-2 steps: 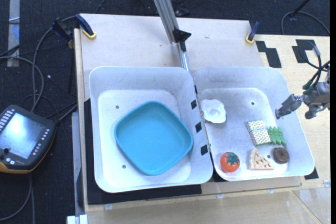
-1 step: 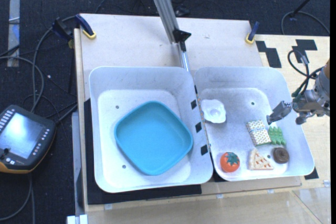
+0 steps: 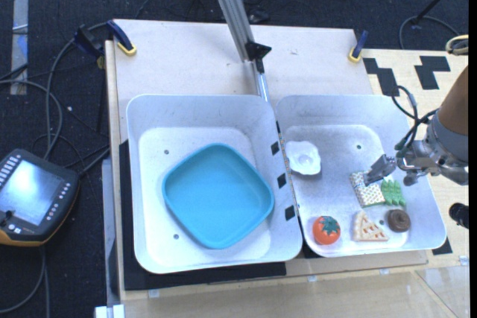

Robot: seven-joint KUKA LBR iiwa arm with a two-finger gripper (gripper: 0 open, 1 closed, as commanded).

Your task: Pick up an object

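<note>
Beige counter [image 3: 194, 56] carries two white bins. Nearest in the right bin [image 3: 335, 123]: one tomato [image 3: 326, 229], one cracker wedge [image 3: 368, 227], one brown donut [image 3: 399, 220]; then my end effector [image 3: 378, 173], grip state unclear, at the speckled sponge [image 3: 368, 191]: probably light, squashy; pinch its sides. Farther: one white lump [image 3: 303, 158].

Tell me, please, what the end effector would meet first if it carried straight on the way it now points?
Probably the speckled block: the end effector angles down-left just above it in the right bin. Depth is unclear from a single view.
</note>
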